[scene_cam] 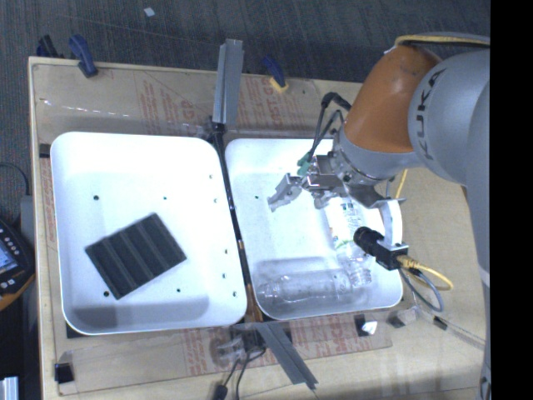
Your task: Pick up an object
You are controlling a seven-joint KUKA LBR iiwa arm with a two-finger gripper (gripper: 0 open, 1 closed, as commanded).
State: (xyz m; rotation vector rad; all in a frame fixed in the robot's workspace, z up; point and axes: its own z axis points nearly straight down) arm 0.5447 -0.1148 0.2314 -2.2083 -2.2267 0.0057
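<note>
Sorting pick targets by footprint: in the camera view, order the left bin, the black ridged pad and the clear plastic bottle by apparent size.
1. Left bin
2. Black ridged pad
3. Clear plastic bottle

Pad and bottle look close in length; the pad is wider.

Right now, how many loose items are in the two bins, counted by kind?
Dark ribbed pad, left bin: 1
Clear plastic bottle, right bin: 1
Total: 2
</note>
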